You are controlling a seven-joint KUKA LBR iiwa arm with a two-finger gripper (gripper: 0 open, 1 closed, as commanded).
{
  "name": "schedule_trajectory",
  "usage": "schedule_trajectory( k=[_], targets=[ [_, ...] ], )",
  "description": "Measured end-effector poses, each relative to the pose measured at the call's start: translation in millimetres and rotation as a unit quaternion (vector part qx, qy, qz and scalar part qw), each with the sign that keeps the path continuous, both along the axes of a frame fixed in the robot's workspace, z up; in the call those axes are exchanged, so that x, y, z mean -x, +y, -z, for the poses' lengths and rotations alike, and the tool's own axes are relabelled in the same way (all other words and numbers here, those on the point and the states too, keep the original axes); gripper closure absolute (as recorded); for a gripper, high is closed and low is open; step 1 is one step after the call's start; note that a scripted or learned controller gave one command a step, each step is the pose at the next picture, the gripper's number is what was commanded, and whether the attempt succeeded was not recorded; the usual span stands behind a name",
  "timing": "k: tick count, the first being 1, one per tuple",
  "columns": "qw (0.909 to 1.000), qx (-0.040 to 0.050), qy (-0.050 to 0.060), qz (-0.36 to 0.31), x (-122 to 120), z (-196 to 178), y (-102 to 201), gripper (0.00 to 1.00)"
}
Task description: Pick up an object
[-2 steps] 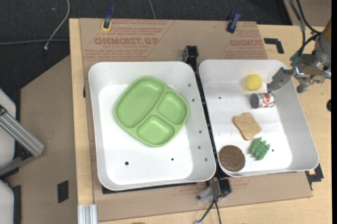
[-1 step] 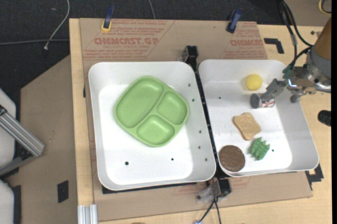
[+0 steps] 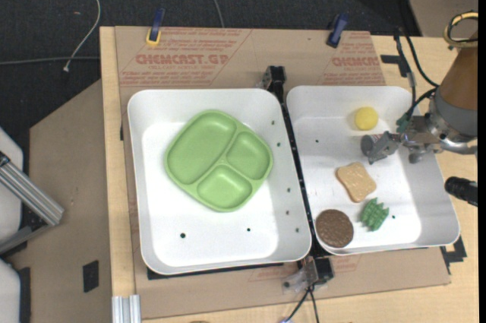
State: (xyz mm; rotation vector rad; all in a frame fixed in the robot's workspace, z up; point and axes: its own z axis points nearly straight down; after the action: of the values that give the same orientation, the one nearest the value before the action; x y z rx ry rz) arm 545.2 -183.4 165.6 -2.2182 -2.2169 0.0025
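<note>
Seen from above, the gripper (image 3: 377, 147) reaches in from the right and hangs over the right bin (image 3: 319, 105), low above its white floor. Nothing shows between the jaws, and whether they stand apart or together cannot be told from this angle — the grey fingers merge into one dark shape.

Just above the jaws in the picture, toward the far rim, sits a small yellow ball (image 3: 366, 118), near but apart from them. Just below and slightly left lies a tan bread slice (image 3: 356, 182), tilted on the bin floor, also apart from the jaws. Further below, toward the near rim, a green leafy piece (image 3: 373, 214) lies just beside a round brown cookie (image 3: 334, 228), which rests against the bin's near-left corner.

Well to the left of the jaws, the left bin (image 3: 144, 185) holds a green divided plate (image 3: 219, 159) with three compartments, turned at a slant — it lies flat near the bin's middle. Both bins rest side by side on the cardboard-covered counter (image 3: 121, 55).
</note>
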Motion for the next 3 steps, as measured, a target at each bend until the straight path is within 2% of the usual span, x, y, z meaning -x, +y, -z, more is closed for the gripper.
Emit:
schedule_trajectory(
  k=[1,2,3],
  targets=[
    [1.0,-0.0002,0.001,0.0,1.2,63.2,-0.9,0.0],
    [1.0,0.0008,-0.003,0.0,-0.7,48.2,-1.3,1.0],
    [1.0,0.0027,-0.006,-0.001,-6.5,-15.7,-3.3,1.0]
  ],
)
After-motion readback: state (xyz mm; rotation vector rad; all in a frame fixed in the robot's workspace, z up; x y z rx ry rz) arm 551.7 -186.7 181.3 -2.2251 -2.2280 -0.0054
